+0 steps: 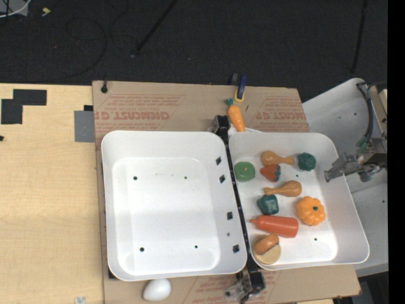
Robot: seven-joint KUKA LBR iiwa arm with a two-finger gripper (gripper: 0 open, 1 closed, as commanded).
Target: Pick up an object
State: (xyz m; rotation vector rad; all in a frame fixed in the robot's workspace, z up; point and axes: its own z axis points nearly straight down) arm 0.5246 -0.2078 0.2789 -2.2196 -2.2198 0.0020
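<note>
Left bin (pixel 120 170) gives me loads of open floor, but the right bin (pixel 342 233) is crowded, toys (pixel 278 225) packed tight through its middle.

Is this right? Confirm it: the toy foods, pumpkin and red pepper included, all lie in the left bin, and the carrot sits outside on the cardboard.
Wrong on one count. The camera view shows the pumpkin, the red pepper and the other toy foods in the right bin, not the left bin. The carrot does sit outside on the cardboard.
</note>
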